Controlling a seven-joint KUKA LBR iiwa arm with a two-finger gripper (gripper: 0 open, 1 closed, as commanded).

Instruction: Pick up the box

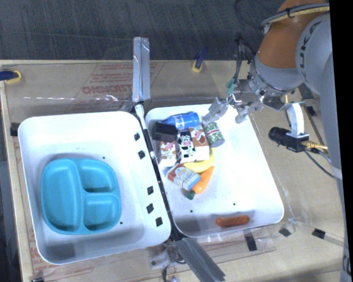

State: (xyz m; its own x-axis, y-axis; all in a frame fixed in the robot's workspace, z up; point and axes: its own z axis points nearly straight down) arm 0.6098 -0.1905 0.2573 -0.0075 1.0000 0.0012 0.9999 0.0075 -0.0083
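The gripper [226,109] is seen over the right bin's [261,179] far edge — fingers spread, nothing held — with the cow-printed box [186,144] lying just left of it.

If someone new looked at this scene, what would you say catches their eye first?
Probably the turquoise divided tray, lying alone in the left bin. Next, the colourful clutter heaped at the upper left of the right bin: a blue can, a cow-print box, a banana and a carrot. The gripper hovers over that bin's top edge.
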